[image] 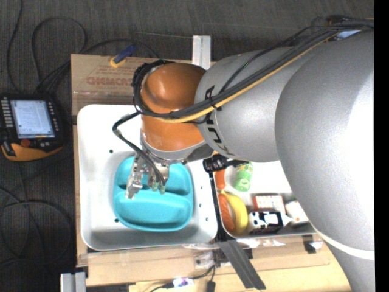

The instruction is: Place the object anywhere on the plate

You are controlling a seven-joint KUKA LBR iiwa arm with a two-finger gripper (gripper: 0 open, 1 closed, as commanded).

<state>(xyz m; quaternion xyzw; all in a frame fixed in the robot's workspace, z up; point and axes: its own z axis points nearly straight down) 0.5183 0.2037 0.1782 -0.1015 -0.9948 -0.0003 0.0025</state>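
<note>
A turquoise plate [173, 208] with a raised rim lies in the left white bin [94, 163]. My gripper [146, 186] hangs just over the plate's upper left part, under the orange wrist band. Its two fingers [132, 188] stand apart, with the plate's blue showing between them, so it is open. A small greenish speck [161, 188] sits at the right fingertip; I cannot tell what it is or whether it lies on the plate. The arm hides the plate's far edge.
The right bin [267, 239] holds a green object [244, 177], an orange-red one [221, 179], a yellow and orange item [234, 212], a black and white box [267, 219] and a white piece [295, 210]. A cardboard box [100, 75] lies behind the left bin.
</note>
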